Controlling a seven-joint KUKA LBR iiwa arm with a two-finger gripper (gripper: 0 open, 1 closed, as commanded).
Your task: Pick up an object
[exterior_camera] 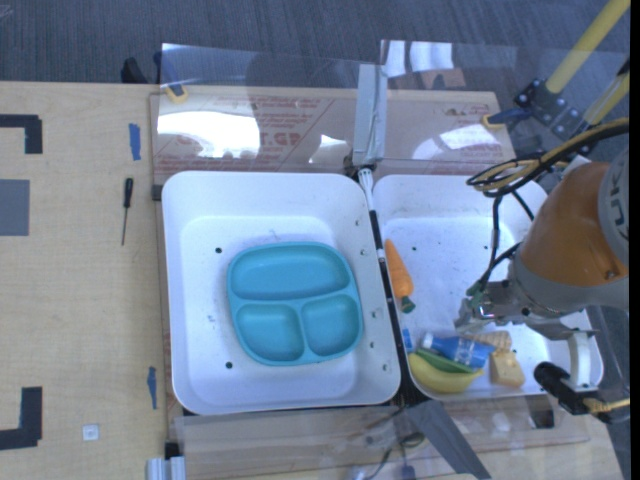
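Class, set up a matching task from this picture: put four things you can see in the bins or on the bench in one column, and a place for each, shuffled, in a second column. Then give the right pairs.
Things
1. blue divided plate
2. carrot
3. banana
4. screwdriver

Places
A. on the wooden bench, left of both bins
B. at the near edge of the right bin
C. in the middle of the left bin
D. along the left wall of the right bin

Pairs: 1-C, 2-D, 3-B, 4-A
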